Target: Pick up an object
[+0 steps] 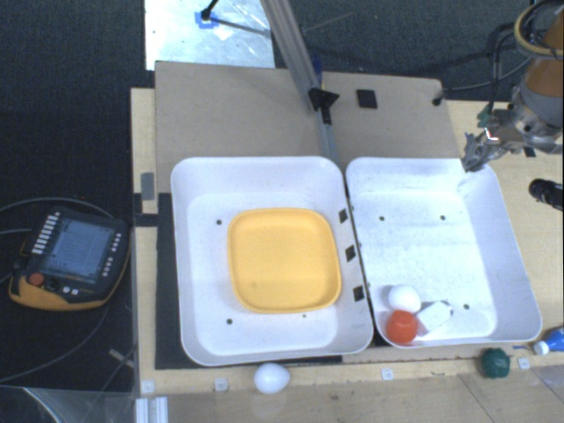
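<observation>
Above right bin's point(520, 263) far corner, gripper point(476, 159)

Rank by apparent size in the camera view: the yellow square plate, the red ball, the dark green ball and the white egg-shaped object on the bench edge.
1. Yellow square plate, by far.
2. White egg-shaped object and red ball: too alike to rank.
3. Dark green ball, slightly smaller.

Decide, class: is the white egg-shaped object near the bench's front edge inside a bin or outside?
Outside. The white egg-shaped object lies on the bench, beyond the left bin's front rim.
</observation>
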